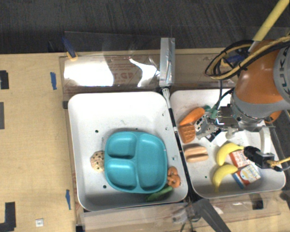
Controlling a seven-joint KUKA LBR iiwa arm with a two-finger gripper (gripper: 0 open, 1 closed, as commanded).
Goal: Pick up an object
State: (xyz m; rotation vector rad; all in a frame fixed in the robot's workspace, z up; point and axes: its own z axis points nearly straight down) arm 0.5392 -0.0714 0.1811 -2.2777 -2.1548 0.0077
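My gripper hangs low in the right bin, just right of an orange waffle-like toy and below an orange carrot. Nothing shows between its fingers. Under it lies a hot dog. Two yellow bananas and a small red and white carton lie at the bin's front right. In the left bin rests a teal divided plate, with a cookie at its left and an orange pretzel-like toy and a green piece at its front right.
The arm's grey and orange body covers the right bin's back right corner, with cables looping above it. A metal divider stands behind the wall between the bins. A wooden bench surface lies to the left.
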